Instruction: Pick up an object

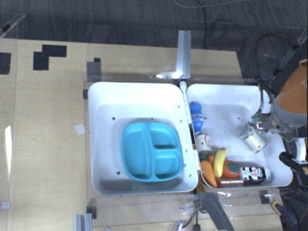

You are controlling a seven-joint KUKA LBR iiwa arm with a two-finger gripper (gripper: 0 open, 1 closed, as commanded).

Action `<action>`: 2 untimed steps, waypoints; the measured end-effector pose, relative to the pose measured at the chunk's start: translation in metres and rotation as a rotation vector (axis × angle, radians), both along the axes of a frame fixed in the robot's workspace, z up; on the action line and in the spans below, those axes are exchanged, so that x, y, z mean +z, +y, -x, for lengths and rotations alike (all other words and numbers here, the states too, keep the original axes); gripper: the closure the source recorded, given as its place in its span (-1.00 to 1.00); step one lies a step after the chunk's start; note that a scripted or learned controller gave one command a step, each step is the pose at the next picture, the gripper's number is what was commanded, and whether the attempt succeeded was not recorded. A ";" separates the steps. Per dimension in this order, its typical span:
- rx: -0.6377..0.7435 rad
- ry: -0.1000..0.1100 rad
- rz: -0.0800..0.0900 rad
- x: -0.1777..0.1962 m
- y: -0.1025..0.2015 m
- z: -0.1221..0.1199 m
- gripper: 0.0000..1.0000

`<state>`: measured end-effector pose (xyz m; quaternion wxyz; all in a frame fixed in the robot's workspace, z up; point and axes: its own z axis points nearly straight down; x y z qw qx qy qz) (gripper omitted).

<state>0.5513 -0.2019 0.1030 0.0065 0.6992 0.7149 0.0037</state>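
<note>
Landmark: the metal divider post [184,57] standing at the far edge where the two shallow white bins meet.

Left of the post, the left white bin [103,129] holds a light-blue plastic divided tray [152,150] with three compartments, lying flat near the bin's middle.

Right of the post, the right white bin [226,102] carries a cluster along its near-left side. Closest to the post lies a blue plastic bottle-like item [196,115], tight against the shared wall. Beyond it, a small white round object with orange marks [203,140]. Further still: an orange carrot-shaped toy [208,173], a yellow banana-shaped toy [220,161] touching it, a red item [232,171] partly under the banana, and a dark rectangular packet with white print [252,174].

The gripper [255,129] hangs over the right bin's far-right part, well apart from the cluster. A small white cylindrical cup-like object [255,142] sits just below its tip, tilted. Cannot tell whether the claw is apart or closed, or whether it touches the cup.
</note>
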 end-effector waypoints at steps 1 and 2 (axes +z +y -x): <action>-0.037 0.008 -0.003 0.095 0.050 -0.010 1.00; -0.049 0.010 -0.003 0.080 0.073 -0.082 1.00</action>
